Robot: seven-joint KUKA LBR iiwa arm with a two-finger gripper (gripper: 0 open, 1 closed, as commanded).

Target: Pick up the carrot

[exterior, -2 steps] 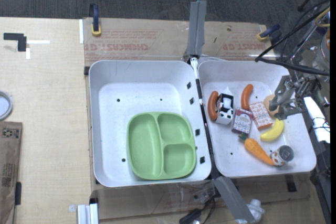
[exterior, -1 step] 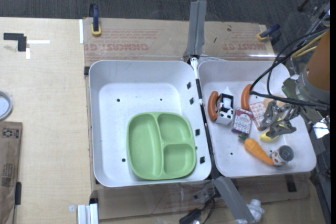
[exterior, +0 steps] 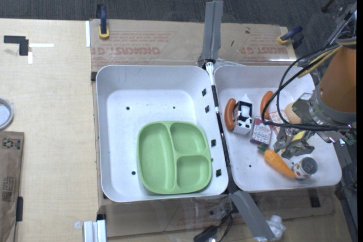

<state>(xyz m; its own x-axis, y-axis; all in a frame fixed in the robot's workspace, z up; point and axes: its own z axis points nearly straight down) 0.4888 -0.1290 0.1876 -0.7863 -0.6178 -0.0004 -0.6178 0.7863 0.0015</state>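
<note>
The carrot (exterior: 279,163) is orange and tapered. It lies flat near the front of the right bin (exterior: 249,175), its thick end toward the bin's middle. My gripper (exterior: 294,143) hangs just above and slightly behind the carrot, low over the bin, and the wrist with its orange band (exterior: 340,82) rises to the right. Cables and the wrist body hide part of the gripper. Nothing shows as held in it.
The right bin also holds a red sausage (exterior: 229,113), a small cow-patterned carton (exterior: 244,116), a curved orange item (exterior: 265,103), a pink packet (exterior: 262,133) and a small can (exterior: 307,166) right beside the carrot's tip. A green divided plate (exterior: 173,157) lies in the left bin (exterior: 113,122).
</note>
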